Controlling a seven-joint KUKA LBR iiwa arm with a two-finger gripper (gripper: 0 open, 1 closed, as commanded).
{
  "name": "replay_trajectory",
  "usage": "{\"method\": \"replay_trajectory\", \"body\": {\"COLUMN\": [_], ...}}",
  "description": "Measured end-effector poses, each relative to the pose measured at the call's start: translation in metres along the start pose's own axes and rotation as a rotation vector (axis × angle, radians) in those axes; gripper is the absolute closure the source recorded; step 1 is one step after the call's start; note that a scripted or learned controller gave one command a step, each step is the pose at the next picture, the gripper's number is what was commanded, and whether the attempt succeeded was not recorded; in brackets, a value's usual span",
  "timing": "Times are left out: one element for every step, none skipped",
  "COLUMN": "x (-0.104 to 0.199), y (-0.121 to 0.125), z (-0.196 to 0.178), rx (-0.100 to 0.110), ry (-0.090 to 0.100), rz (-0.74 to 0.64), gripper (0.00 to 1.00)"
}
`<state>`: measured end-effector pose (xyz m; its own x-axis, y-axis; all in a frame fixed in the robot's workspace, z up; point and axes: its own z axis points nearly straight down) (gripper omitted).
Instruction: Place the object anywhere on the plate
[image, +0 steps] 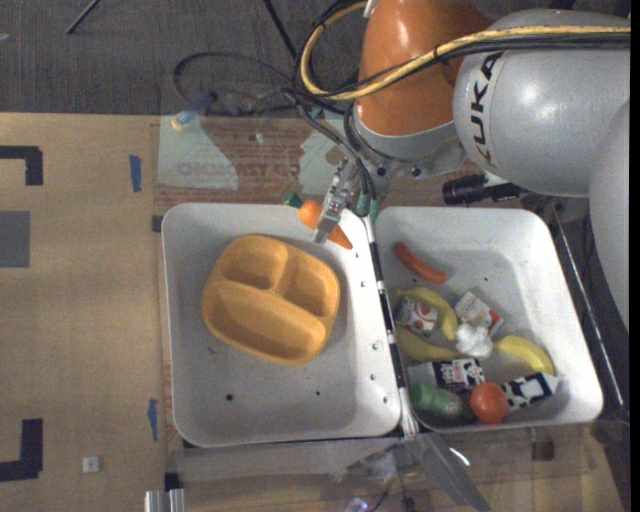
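Note:
An orange divided plate (268, 297) lies in the left bin (200, 400). My gripper (331, 218) hangs over that bin's far right corner, just past the plate's upper right rim. A toy carrot (311, 212) with a green top sits across the fingers. Its orange body shows on the left of them and its tip on the right below. The gripper looks shut on it. The carrot lies beyond the plate's rim, not over its compartments.
The right bin (530, 250) holds a second small carrot (420, 263), two bananas (432, 305), several small cartons (458, 374), a red tomato (488, 402) and a green item (432, 399). A ridge divides the bins. Cables trail at the back.

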<state>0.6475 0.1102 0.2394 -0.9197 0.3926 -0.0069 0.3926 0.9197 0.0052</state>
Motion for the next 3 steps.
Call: {"method": "replay_trajectory", "body": {"x": [0.019, 0.087, 0.047], "y": [0.001, -0.016, -0.010], "z": [-0.052, -0.102, -0.118], "rx": [0.000, 0.003, 0.001], "ry": [-0.001, 0.005, 0.001], "rz": [-0.092, -0.002, 0.060], "gripper": [1.00, 1.00, 1.00]}}
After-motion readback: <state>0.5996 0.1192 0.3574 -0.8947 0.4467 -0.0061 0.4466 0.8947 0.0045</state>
